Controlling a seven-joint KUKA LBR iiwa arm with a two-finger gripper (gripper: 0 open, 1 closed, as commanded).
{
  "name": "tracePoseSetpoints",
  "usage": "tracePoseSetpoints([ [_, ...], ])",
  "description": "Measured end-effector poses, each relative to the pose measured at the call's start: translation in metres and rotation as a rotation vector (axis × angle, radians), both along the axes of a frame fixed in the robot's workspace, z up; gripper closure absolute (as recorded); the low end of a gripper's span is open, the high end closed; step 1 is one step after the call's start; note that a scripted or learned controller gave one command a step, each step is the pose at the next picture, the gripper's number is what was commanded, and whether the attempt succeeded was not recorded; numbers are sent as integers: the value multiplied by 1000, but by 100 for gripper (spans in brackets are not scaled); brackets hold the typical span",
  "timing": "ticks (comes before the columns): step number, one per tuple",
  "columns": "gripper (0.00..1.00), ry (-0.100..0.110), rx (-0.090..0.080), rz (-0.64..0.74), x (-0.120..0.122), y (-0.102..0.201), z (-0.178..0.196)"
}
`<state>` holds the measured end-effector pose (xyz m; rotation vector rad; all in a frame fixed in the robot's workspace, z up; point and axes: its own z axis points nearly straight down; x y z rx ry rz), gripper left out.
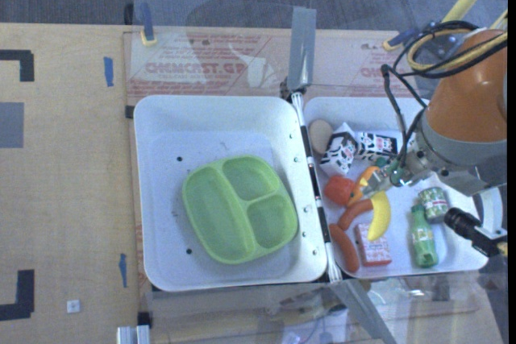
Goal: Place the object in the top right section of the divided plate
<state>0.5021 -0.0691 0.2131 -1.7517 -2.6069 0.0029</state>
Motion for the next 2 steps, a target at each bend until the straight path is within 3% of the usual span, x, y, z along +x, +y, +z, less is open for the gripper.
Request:
tracePoseSetpoints([
  [1,100,-2,2,174,-22,86,-29],
  [2,100,-1,1,278,-22,154,-30],
])
